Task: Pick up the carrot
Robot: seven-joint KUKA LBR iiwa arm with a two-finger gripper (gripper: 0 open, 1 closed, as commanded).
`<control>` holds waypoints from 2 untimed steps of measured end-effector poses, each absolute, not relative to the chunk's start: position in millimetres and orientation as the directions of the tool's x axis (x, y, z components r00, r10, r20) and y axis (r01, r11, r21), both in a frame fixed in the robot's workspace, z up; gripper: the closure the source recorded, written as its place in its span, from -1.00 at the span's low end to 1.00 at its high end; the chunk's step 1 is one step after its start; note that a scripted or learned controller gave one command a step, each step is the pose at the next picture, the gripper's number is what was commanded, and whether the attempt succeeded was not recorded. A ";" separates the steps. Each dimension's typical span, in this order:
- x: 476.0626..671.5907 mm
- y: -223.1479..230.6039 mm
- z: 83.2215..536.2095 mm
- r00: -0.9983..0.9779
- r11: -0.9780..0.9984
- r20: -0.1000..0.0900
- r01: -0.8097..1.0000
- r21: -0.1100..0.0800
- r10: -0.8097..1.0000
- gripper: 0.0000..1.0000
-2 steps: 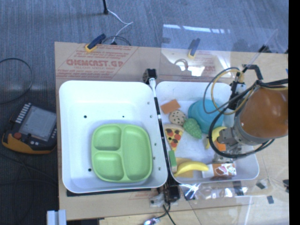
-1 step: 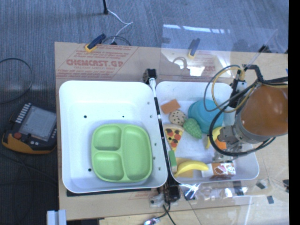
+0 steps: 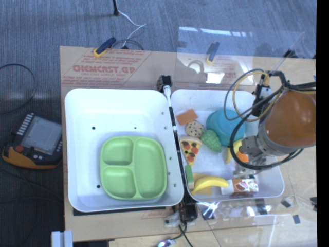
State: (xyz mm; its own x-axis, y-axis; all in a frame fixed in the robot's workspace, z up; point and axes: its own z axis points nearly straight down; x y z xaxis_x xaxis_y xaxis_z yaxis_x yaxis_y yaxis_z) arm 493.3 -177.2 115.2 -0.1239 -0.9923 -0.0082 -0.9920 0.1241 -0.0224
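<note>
Nearest edge of the right white plastic bin (image 3: 277,187): a yellow toy banana (image 3: 208,183) lies flat along the front wall, with a small red-and-white printed packet (image 3: 244,185) just to its right. Above the banana, a toy pizza slice (image 3: 190,149) lies against the divider side. The grey arm with the orange band (image 3: 288,120) comes in from the right and hangs over the bin's right half, its wrist straight above the gripper (image 3: 249,157); jaws hidden under the wrist, cannot tell how far apart or if anything is in them. The orange carrot (image 3: 242,157) peeks out at the wrist's left edge, beside a yellow piece (image 3: 230,154), mostly covered. Further back: a green bumpy toy vegetable (image 3: 211,140), a round tan cookie (image 3: 194,128), an orange flat square piece (image 3: 186,117), a teal bowl (image 3: 222,125) turned over. Left white bin (image 3: 82,107) holds a light green three-compartment plastic plate (image 3: 133,166). Far left off the bench, a grey-and-orange pendant controller (image 3: 34,141) sits on the carpet.
</note>
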 end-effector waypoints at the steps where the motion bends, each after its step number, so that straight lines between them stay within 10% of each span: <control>1: 501.4 -157.0 159.9 0.190 -0.190 -0.005 -0.982 -0.003 -0.982 1.00; 2: 493.4 -179.6 161.6 0.234 -0.234 -0.005 -0.972 -0.002 -0.972 1.00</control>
